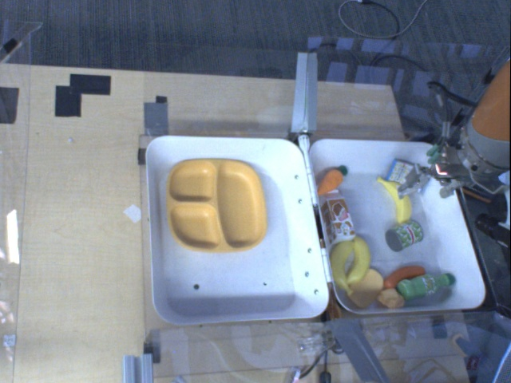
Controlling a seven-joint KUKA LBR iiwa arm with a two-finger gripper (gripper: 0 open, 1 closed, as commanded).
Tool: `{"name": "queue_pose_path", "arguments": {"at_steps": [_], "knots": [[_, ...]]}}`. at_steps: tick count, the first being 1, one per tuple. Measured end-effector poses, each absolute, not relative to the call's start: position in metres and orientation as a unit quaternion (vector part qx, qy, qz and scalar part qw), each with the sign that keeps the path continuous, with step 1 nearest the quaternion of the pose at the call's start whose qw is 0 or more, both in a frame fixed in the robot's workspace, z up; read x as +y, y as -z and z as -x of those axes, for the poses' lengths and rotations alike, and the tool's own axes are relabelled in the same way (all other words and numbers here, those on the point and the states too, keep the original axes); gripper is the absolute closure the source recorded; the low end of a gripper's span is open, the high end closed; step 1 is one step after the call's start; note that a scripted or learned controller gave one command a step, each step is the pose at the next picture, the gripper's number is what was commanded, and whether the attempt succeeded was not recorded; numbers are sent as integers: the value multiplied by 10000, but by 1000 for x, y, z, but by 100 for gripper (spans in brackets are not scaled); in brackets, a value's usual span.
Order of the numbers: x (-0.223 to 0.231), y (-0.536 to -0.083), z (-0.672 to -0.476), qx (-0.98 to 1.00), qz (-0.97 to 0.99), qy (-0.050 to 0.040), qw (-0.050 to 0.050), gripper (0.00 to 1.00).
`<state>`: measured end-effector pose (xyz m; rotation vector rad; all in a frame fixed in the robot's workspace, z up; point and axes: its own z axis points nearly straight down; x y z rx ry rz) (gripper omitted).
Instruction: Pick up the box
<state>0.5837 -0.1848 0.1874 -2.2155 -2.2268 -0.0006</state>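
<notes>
— Where's the box point(338, 219)?

— Flat against the right bin's point(471, 254) left wall, between carrot point(330, 180) and banana point(351, 260). My pincer point(423, 178) hovers by the far corner — grip I cannot tell. I'd approach from above, fingers across its narrow sides.

2 white bins point(160, 238), 1 yellow tray point(217, 203), 1 box point(338, 219), 2 bananas point(351, 263), 2 carrots point(330, 180), 1 can point(404, 235), 1 green bottle point(425, 285).
</notes>
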Motion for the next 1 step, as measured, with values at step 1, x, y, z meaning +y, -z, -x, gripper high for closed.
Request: {"name": "queue_pose_path", "arguments": {"at_steps": [1], "knots": [[-203,-95,-613,-7098,7044,11,-13,0]]}}
